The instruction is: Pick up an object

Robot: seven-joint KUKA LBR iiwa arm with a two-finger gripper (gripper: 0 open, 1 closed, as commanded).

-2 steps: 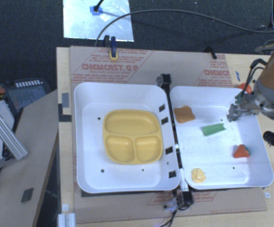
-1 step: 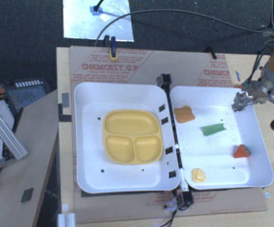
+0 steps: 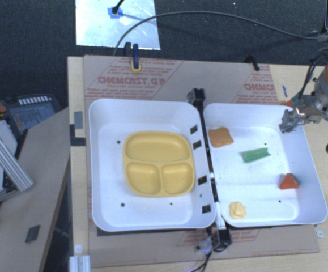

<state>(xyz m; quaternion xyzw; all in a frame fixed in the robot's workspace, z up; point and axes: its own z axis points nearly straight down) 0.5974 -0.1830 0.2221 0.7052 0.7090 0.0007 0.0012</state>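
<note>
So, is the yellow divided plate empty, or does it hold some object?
Empty. The yellow plate in the left bin shows three bare compartments, with nothing lying in them.

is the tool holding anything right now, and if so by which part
Nothing is held. The tool sits over the upper right rim of the right bin, with no object between its tips; the green piece and the other items lie loose on the bin floor.

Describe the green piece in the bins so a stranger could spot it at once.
Look at the right white bin, the one without the yellow divided plate. Near its middle lies a flat green strip. It is the only green item; its neighbours are orange, red and pale yellow.
</note>
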